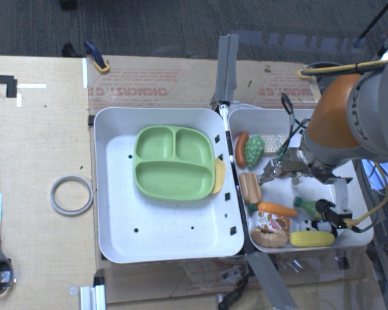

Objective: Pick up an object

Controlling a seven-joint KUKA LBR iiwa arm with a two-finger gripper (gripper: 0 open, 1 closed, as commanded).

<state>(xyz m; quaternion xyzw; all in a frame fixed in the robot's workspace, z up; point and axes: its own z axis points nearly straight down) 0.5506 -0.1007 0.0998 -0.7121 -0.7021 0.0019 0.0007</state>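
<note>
Toys crowd the right-hand shallow white bin (362, 234) in the camera view: a red sausage (242, 149), a knobbly green plastic vegetable (254, 148), a tan bread-like block (250, 187), an orange carrot (278, 208), a yellow corn cob (312, 239) and a small printed packet (273, 223). The left white bin (116, 231) carries a pale green divided plate (174, 162), and a grey tape ring (72, 194) lies on the wooden counter (39, 141). The grey arm with its orange band (333, 118) reaches low into the right bin, and the claw (271, 171) hovers just beside the tan block; whether it is spread or pressed together cannot be told. The step appears to be the approach to a pick. Next, the claw likely needs to settle over one toy, probably the tan block, and pinch it cleanly without nudging its neighbours.
</note>
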